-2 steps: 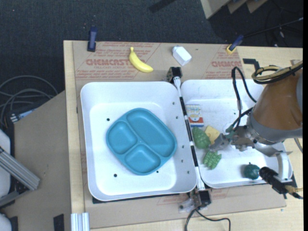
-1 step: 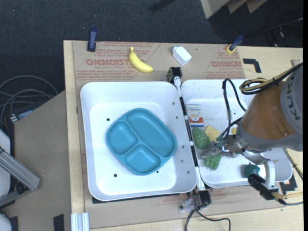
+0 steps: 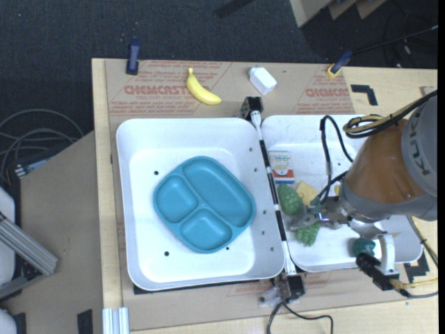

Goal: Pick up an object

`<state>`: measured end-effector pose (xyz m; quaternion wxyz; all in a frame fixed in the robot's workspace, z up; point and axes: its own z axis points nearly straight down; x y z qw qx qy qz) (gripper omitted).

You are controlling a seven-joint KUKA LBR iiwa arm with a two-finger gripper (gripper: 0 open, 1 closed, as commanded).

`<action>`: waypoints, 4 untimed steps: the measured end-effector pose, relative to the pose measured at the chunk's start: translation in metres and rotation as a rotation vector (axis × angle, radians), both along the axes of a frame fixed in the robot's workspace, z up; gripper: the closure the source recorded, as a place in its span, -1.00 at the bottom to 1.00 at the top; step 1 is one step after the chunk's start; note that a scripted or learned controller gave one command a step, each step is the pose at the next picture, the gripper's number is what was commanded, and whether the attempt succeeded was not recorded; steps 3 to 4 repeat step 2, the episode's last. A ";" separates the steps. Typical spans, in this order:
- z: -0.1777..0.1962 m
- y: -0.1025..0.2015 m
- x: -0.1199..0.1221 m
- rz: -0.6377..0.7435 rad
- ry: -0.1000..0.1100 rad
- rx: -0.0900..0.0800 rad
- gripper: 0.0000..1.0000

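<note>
The arm (image 3: 393, 169) is seen entering from the right edge of the camera view, with its grey body at the frame's margin and the orange band directed down and to the left. Black cabling is looped over the upper side of the orange section. Below the band, a grey wrist (image 3: 365, 211) is angled leftward and low. The gripper (image 3: 304, 220) is extended from the wrist toward the left, at a shallow tilt. The finger state cannot be resolved at this angle.
</note>
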<state>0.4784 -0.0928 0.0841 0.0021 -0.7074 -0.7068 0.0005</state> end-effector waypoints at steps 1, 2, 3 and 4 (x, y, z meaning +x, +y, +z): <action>0.010 0.000 0.000 -0.001 -0.002 -0.001 1.00; 0.101 0.062 0.082 0.002 -0.006 -0.001 1.00; 0.101 0.062 0.082 0.002 -0.006 -0.001 1.00; 0.101 0.062 0.082 0.002 -0.006 -0.001 1.00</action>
